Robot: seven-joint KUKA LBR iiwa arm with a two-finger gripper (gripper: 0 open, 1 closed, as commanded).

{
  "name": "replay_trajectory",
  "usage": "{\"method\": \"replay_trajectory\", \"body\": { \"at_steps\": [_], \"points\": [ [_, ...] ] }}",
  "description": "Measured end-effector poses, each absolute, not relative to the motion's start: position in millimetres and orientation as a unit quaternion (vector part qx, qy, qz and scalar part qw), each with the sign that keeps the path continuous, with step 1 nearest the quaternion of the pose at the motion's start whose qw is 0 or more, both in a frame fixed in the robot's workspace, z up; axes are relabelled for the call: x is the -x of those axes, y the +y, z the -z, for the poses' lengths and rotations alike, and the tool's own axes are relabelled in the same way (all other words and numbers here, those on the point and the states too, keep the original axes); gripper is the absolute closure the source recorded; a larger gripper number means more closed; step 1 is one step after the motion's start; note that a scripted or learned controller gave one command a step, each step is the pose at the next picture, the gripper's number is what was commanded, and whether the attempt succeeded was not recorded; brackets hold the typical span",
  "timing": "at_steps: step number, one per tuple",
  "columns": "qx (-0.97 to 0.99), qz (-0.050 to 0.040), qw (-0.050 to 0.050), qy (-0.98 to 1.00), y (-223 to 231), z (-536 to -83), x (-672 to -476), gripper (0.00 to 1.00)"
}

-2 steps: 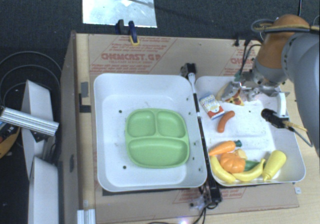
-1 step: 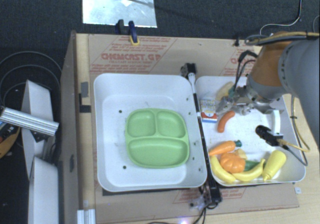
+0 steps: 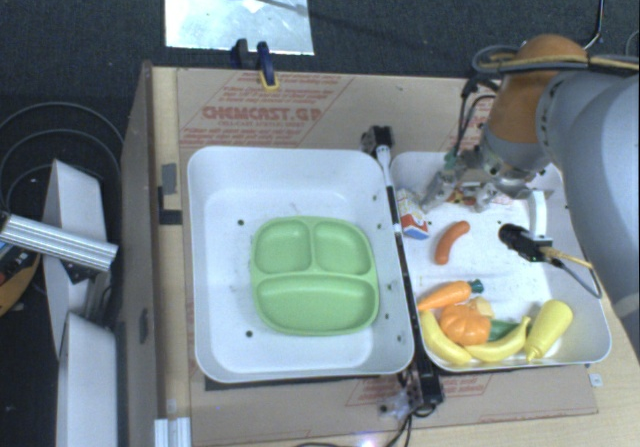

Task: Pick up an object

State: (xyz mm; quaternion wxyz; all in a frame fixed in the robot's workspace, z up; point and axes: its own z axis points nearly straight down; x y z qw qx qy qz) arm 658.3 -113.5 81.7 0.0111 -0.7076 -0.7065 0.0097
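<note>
The gripper [image 3: 470,185] hangs over the far side of the right bin [image 3: 580,350]; whether it is wide or narrow cannot be told. An orange sausage [image 3: 451,241] lies just near of it, untouched.

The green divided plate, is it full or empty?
Empty. The green divided plate lies flat in the left bin, and all three compartments show bare green.

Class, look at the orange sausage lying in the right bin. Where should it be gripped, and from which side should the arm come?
Grip the sausage across its narrow middle, coming straight down from above. It lies flat and alone on the bin floor, slanted, with bare white on both long sides, so fingers set across its width probably fit. Its rounded ends offer less hold.
</note>
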Motion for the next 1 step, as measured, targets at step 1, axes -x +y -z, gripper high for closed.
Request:
{"method": "replay_trajectory", "body": {
  "at_steps": [1],
  "points": [
    [0.705,0.0029,-0.002,-0.710,-74.8,-191.3,-619.1,0.00]
  ]
}}
